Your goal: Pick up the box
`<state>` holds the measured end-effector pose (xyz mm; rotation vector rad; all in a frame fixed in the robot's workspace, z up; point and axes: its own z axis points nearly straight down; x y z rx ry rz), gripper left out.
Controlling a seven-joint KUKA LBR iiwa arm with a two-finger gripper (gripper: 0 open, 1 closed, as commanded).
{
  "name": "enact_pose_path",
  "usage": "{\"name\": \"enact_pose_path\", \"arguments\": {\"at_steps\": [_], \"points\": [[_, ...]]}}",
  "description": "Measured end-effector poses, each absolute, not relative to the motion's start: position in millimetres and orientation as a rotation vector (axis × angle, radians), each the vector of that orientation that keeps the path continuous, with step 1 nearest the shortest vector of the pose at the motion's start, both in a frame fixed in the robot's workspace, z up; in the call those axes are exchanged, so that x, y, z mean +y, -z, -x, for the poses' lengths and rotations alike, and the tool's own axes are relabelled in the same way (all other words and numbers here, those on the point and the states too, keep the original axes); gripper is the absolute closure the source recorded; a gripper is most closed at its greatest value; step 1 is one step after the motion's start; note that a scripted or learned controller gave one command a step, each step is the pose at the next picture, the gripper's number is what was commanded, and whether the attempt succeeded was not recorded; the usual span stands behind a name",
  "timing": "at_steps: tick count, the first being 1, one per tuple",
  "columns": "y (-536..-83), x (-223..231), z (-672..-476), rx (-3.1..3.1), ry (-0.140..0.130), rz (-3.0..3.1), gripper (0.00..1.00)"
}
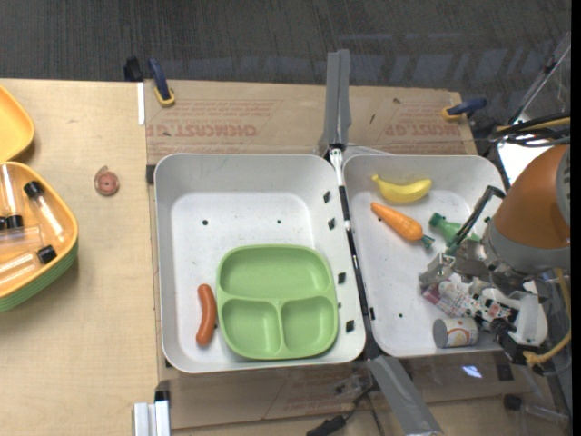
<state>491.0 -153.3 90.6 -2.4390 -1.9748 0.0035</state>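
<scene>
Arm's jaws (447, 266) hung over the crumpled white printed carton box (458, 292) in the right white bin (386, 330); their opening could not be told; advisable to centre over the box clear of the white paper cup (454, 332) before closing.

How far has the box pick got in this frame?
Done: the arm has reached into the right bin, and the tool sits low over the clutter. In hand: nothing visibly gripped; the box lies on the bin floor beside the cup. Left: grasp and lift.

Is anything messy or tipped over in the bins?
Yes. In the right bin, a cup lies on its side beside a crumpled-looking box. The sausage sits outside the green plate.
</scene>
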Motion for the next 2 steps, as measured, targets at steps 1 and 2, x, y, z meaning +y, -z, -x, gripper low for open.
{"name": "enact_pose_path", "arguments": {"at_steps": [1,2], "points": [[-91,-202,-543.7,-2.002,-0.001,2.418,0.0],[-91,-185,-512.0,-1.831,-0.005,2.549,0.0]]}}
